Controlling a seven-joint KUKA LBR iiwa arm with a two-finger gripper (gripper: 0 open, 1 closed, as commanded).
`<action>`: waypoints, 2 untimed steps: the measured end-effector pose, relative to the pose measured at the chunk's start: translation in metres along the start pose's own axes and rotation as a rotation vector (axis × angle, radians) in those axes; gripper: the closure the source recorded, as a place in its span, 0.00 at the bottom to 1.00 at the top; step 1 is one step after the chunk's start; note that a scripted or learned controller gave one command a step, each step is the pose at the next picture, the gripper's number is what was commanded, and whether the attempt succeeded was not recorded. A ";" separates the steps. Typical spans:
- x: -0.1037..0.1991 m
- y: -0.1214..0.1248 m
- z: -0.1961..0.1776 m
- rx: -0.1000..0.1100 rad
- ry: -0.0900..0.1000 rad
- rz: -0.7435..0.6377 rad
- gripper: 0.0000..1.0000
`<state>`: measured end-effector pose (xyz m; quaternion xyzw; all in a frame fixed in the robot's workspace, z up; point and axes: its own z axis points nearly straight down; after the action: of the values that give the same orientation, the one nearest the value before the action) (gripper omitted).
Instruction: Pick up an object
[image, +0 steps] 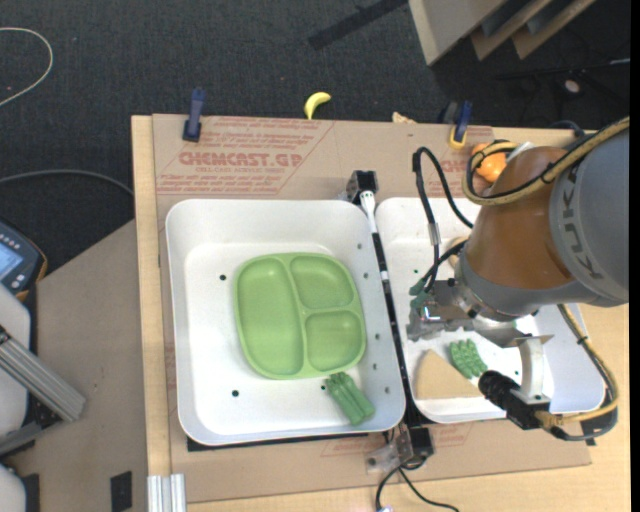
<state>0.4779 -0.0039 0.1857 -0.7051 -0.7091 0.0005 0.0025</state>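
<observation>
The arm hangs low over the right bin (560, 400), and its wrist covers most of that bin. The claw (440, 312) is seen from above, among cables, and I cannot tell whether it is released or clenched; nothing is visible in it.

Just near of the claw, a small green ridged piece (465, 357) lies on a tan wedge (436, 378) at the near left of the right bin. This seems the closest candidate to pick.

In the left bin (190, 300) rests a green divided plate (299, 314), and a green ridged block (350, 397) touches the plate's near right corner.

To do this step well, in my judgement, the claw should come straight down centred over the small green piece, across its narrow side, because the bin wall at the left is close and could catch the claw.
</observation>
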 end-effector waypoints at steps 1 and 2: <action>-0.014 0.002 -0.153 -0.022 -0.003 0.004 1.00; -0.079 0.000 -0.304 -0.025 -0.008 0.011 1.00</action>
<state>0.4798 -0.0839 0.4892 -0.7090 -0.7052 -0.0058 -0.0090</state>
